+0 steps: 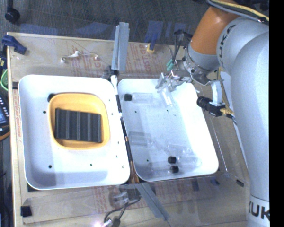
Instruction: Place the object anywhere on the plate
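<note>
Arm (248, 93): cut off by the right and bottom edges.
Gripper (165, 86): fingers too small and glary to read.
Clear objects (177, 157) in right bin (206, 126): outlines too faint to identify.

The plate (78, 121) sits in the left bin (33, 169). The right bin (206, 141) is beside it. The gripper (166, 85) hangs over its far end.
</note>
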`<state>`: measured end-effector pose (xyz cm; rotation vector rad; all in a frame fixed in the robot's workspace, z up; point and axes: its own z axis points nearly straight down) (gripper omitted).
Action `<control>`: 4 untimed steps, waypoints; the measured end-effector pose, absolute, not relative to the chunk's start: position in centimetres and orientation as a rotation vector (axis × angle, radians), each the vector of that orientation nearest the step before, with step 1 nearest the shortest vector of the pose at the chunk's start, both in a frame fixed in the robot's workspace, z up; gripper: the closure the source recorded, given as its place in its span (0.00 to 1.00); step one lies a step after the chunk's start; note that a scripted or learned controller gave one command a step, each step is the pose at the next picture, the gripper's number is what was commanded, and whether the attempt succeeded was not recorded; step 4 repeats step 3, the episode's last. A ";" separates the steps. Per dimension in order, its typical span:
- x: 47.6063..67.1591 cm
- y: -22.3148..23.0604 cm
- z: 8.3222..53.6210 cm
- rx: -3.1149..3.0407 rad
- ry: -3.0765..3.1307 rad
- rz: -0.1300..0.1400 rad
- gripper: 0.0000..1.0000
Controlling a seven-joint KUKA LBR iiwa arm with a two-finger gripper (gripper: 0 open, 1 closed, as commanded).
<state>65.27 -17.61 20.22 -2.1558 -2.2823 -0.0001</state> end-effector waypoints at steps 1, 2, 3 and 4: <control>65.5 -8.2 24.6 -1.871 -2.525 0.001 1.00; 65.6 -2.2 19.1 -1.751 -2.606 0.004 1.00; 65.6 -2.3 19.1 -1.751 -2.606 0.004 0.00; 65.6 -2.3 19.1 -1.751 -2.606 0.004 0.00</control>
